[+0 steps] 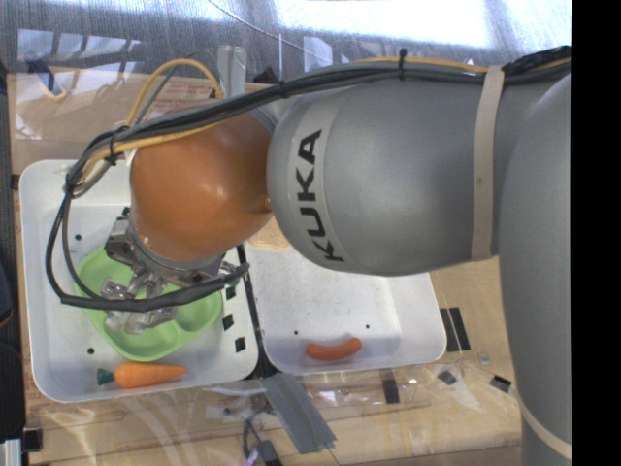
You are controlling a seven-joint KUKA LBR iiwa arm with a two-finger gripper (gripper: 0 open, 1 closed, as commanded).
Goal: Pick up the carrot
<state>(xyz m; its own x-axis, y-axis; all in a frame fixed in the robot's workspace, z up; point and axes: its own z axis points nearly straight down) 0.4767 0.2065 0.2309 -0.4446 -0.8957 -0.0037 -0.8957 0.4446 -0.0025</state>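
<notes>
Along the near edge of the surface (408,411) lie strips of grey tape (299,411) and several small black marks. In the left bin (39,260), the carrot (147,376) lies flat close to the near wall, towards the near left corner, its green stem end pointing left and its orange body running parallel to that wall. It is apart from the pincer. Just behind the carrot sits a green bowl-shaped item (199,311), partly covered from above. The pincer (131,299) is over that green item, its metal parts overlapping it; whether it is open or closed cannot be told, and nothing is seen gripped in it. In the right bin (422,328), an orange-red sausage-shaped item (334,349) lies beside the near wall, slightly curved. Above both bins the arm (388,163) reaches in from the right, its orange band (194,192) over the left bin, with black and yellow cables (126,134) looping along it.
</notes>
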